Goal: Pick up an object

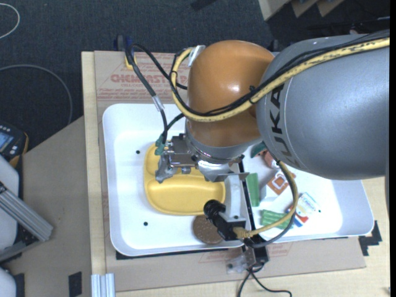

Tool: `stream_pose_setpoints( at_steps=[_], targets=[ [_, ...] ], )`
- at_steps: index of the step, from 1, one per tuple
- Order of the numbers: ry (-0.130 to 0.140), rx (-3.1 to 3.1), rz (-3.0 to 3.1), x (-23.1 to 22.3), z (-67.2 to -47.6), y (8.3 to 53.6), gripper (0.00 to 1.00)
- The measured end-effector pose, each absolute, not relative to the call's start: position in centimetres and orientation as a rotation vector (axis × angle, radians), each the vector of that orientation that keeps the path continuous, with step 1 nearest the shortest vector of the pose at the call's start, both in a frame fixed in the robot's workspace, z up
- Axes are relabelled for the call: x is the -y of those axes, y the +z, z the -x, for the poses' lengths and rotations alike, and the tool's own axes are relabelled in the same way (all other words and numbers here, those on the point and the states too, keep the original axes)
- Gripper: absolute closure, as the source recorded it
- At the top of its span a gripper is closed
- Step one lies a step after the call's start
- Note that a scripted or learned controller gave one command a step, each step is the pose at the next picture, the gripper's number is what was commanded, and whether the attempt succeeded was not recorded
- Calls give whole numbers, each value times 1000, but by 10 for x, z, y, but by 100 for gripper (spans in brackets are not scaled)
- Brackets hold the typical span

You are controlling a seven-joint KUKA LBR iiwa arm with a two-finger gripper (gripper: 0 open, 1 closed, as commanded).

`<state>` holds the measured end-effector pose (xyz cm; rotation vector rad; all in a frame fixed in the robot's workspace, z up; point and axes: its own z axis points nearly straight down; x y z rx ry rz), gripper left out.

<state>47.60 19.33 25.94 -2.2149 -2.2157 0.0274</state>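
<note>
The arm point(334, 104) is cased in smooth grey shells with a soft satin sheen, and the orange band point(226, 82) is finished in high gloss, with a bright highlight carried on its dome. The gripper point(170, 163) is built of bare, dull metal parts. The left bin point(124, 166) is moulded from smooth white plastic with a faint shine. The yellow object point(176, 193) is seen as smooth, slightly glossy plastic. The brown disc point(204, 231) is given a matt, speckled face. The desk point(99, 91) is covered with matt printed cardboard. The cables point(145, 79) are sheathed in smooth rubbery plastic.
</note>
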Motion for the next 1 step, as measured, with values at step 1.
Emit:
stream_pose_setpoints(
  at_steps=[1],
  targets=[
    [-2,2217,2225,-193,-479,279,100]
  ],
)
